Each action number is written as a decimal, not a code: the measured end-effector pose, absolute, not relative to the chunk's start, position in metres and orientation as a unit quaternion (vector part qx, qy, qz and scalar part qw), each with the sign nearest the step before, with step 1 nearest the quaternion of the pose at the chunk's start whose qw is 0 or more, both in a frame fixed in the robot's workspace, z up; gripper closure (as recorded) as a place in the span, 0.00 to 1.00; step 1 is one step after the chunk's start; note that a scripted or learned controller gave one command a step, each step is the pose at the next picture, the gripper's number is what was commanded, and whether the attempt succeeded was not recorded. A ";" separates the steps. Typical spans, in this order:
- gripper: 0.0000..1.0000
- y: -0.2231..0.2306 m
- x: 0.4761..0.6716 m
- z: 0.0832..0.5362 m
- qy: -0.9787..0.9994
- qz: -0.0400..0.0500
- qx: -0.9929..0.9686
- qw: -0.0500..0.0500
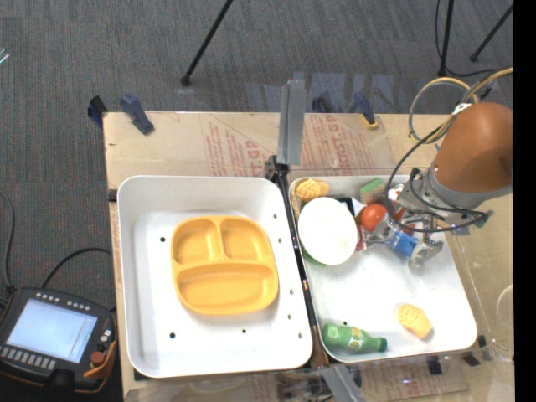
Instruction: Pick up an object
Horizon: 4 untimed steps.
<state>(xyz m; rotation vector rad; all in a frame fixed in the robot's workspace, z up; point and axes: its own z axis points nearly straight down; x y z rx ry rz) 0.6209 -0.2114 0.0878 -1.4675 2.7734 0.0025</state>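
Down in the right bin (452,308) — jaws (400,243) beside the tomato (373,217).

Arm (469,153) reaching in from right, gripper (408,243) lowered, pointing down-left

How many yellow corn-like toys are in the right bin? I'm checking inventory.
2: one corn piece at the bin's far-left corner beside the white plate, another corn piece near the front right. More may hide under the arm.
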 end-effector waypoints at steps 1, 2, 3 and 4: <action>0.00 -0.215 0.616 0.088 0.894 0.002 -0.448 0.002; 0.00 -0.182 0.591 0.087 0.907 0.001 -0.420 -0.001; 0.00 -0.184 0.596 0.088 0.906 0.001 -0.424 -0.001; 1.00 -0.183 0.596 0.097 0.907 0.003 -0.421 0.001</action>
